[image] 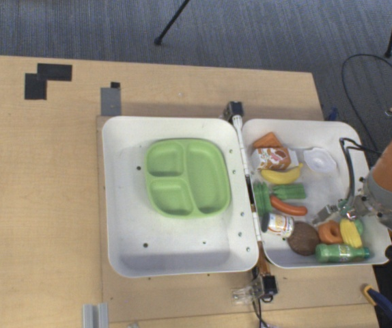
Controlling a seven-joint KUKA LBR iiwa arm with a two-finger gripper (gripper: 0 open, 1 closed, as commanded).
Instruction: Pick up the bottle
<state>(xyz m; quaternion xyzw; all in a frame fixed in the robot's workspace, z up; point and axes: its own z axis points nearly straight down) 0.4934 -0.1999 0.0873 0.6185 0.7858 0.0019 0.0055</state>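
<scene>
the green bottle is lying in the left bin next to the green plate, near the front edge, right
Not quite. The camera view shows the green bottle lying in the right bin, near its front edge, beside the corn and the doughnut. The green plate sits alone in the left bin.

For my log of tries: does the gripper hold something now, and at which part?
It cannot be told. The gripper is low in the right bin, above the yellow corn, near the green bottle.
</scene>
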